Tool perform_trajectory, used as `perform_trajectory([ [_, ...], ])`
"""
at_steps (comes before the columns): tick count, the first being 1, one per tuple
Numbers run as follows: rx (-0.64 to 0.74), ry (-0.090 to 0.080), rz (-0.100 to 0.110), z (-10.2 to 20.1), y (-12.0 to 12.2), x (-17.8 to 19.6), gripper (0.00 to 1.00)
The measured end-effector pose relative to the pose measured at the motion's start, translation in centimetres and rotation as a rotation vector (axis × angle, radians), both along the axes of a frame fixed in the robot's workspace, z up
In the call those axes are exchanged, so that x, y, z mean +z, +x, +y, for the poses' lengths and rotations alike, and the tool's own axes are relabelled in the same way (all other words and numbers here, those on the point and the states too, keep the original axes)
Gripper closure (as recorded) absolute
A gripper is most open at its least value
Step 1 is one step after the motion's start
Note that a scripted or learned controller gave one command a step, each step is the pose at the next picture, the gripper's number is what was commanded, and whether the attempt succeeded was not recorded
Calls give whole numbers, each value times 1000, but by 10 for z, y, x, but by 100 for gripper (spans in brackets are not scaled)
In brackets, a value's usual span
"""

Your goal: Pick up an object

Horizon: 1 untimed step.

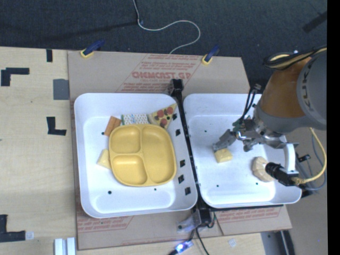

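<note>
Just below the gripper (229, 141), whose opening cannot be told, a yellow block (223, 155) is placed, probably as target.

A divided plate (142, 154) lies in the left bin (87, 195); a block (223, 155) lies in the right bin (239, 198).

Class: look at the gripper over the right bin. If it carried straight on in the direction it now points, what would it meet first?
The gripper points down and leftward in the right bin. The small yellow block lies just below its tip, so it would probably meet that first, though depth is hard to judge from this slanted view.
</note>
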<state>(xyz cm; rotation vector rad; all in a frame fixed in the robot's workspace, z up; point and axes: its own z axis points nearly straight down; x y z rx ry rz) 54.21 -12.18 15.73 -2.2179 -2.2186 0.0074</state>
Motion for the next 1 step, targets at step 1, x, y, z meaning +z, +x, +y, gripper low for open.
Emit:
perform_trajectory([
  [1, 1, 1, 0, -2, -2, -44, 0],
])
